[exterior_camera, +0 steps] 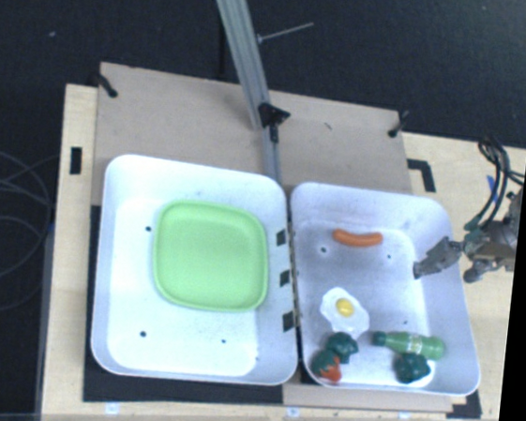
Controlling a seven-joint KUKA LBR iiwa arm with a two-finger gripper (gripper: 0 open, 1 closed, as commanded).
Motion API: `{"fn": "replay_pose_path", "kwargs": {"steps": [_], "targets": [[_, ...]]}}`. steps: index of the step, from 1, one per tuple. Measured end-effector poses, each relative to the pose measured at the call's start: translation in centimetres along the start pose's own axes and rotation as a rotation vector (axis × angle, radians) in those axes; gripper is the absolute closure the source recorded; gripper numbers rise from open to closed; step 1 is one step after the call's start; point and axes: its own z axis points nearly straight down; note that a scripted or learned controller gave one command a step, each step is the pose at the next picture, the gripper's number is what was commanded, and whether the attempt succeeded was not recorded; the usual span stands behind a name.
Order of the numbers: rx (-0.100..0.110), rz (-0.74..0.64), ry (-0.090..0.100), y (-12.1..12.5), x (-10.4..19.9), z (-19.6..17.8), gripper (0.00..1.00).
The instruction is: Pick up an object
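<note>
Your gripper (454, 260) sits at the right rim of the right bin (404, 212), with one dark finger (435, 257) angled down over the bin's upper right corner. You cannot tell from this slanted view whether it is released or clenched, and nothing shows between its tips. The cables and wrist hardware trail off behind it toward the right.

Nearest to it inside that bin, you have the orange sausage (357, 236) lying flat near the far wall, well to the gripper's left. Below that, toward the middle of the bin, lies the fried egg (344, 308), white with a yellow yolk. Along the near wall you find the green bottle (410, 343) on its side, a dark green lump (411, 368) just beneath it, and at the near left corner a dark green vegetable (342, 345) touching a piece with red at its base (327, 365).

Further out, the left bin (117, 330) holds a light green square plate (211, 256), lying flat near its centre. A grey pole (244, 42) slants up from between the bins over the bench (349, 120).
</note>
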Motion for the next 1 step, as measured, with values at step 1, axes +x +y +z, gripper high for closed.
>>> {"fn": "replay_pose_path", "kwargs": {"steps": [1], "targets": [[0.004, 0.0, 0.0, -0.62, 0.4, 4.48, 0.0]]}}
